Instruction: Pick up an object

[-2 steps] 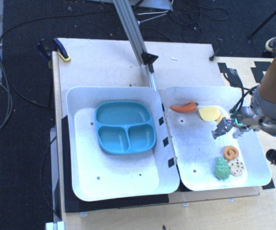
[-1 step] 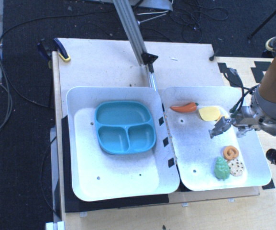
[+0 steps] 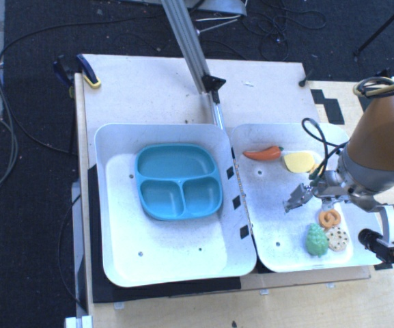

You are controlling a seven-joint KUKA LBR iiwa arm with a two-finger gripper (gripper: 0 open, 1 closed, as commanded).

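Down at the near edge of the right bin [image 3: 278, 251], around five o'clock in the scene, sits a knobbly green toy [image 3: 315, 240] with a speckled cookie [image 3: 337, 238] touching its right side and a small orange pretzel [image 3: 330, 218] just above the pair. All three lie close under the arm's wrist. Further back in that bin, toward two o'clock, an orange carrot [image 3: 263, 154] lies flat with its long axis running nearly nine to three; its green end points to three o'clock and its thin tip to nine. A pale yellow piece [image 3: 299, 161] rests just beside the carrot's green end, its longer side also running roughly nine to three.

From the right comes the grey arm [image 3: 381, 142] with its broad orange band, and the tool [image 3: 296, 199] hangs over the bare middle of the right bin, reaching toward nine o'clock. It sits between the yellow piece and the pretzel, touching neither as far as I can see, and nothing shows between its tips. Whether it is spread or closed I cannot tell from this angle.

Over in the left bin [image 3: 115, 183], a blue divided plate [image 3: 179, 181] lies flat, well apart from the toys. Both bins sit on the pale desk [image 3: 149, 87].
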